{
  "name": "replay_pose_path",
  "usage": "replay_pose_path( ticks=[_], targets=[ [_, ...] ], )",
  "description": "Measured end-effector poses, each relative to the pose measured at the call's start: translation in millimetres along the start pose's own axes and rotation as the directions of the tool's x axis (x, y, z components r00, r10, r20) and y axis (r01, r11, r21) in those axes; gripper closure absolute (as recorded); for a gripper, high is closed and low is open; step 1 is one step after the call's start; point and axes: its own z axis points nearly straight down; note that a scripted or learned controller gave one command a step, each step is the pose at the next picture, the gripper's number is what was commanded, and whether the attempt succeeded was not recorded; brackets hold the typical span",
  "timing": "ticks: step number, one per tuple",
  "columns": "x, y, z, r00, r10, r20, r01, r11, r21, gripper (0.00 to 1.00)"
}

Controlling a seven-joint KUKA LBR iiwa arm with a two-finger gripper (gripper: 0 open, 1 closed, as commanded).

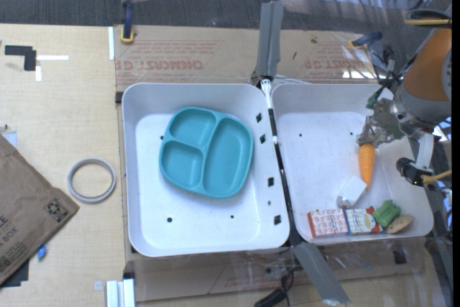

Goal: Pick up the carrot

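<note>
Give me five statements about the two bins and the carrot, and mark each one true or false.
1. The carrot lies in the right bin. True.
2. The blue divided plate sits in the right bin. False: it is in the left bin.
3. The gripper is at the carrot's upper end. True.
4. The carrot rests on the plate. False: it lies on the bin floor.
5. A tape ring lies on the bench left of the bins. True.

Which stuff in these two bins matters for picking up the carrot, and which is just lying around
For the job:
carrot, right bin
tool, at the carrot's top end

Just lying about:
teal divided plate, left bin
red and white carton
green item
white piece
tape ring, outside the bins
</note>
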Motion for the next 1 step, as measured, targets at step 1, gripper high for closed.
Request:
replay_pose_path(
  ticks=[1],
  targets=[
    [52.0,22.0,-88.1,0.999,0.039,0.003,-0.039,0.999,-0.003,1.0]
  ],
)
